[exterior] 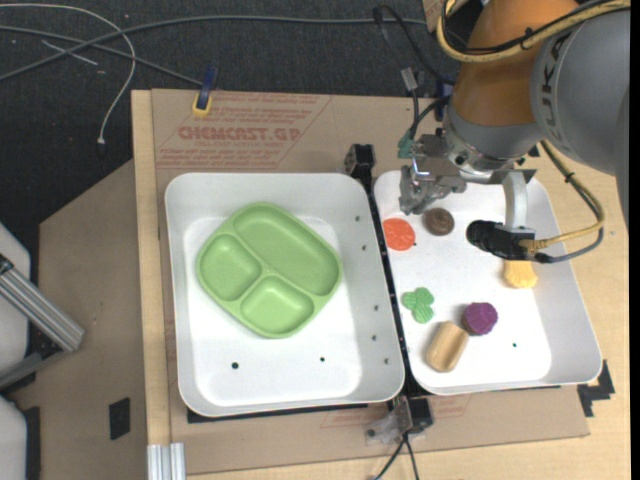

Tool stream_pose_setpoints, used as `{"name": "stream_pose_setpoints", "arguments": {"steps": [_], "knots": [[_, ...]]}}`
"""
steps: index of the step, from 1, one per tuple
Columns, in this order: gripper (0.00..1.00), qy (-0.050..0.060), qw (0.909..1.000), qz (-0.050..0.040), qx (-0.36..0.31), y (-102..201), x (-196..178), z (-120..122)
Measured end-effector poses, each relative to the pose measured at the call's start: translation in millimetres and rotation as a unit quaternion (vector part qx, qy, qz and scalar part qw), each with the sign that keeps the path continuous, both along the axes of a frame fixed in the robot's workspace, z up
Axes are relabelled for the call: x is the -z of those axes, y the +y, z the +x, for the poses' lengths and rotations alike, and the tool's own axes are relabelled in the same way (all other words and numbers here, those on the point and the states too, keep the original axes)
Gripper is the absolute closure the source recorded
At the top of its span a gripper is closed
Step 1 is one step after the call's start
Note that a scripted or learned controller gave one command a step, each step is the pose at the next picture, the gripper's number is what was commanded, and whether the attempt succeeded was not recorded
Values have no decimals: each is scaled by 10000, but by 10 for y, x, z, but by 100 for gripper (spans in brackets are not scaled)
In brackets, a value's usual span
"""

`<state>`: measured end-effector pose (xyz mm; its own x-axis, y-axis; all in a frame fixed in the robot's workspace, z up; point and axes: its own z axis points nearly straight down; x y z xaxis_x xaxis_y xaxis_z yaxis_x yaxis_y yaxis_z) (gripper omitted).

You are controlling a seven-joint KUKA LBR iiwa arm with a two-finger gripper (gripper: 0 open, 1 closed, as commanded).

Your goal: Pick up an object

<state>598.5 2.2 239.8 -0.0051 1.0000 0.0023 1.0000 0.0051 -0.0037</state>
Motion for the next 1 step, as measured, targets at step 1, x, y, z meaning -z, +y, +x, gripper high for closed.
{"name": "stream_pose_setpoints", "arguments": {"steps": [1], "knots": [[100, 1, 10000, 0, -2, 566, 92, -172]]}}
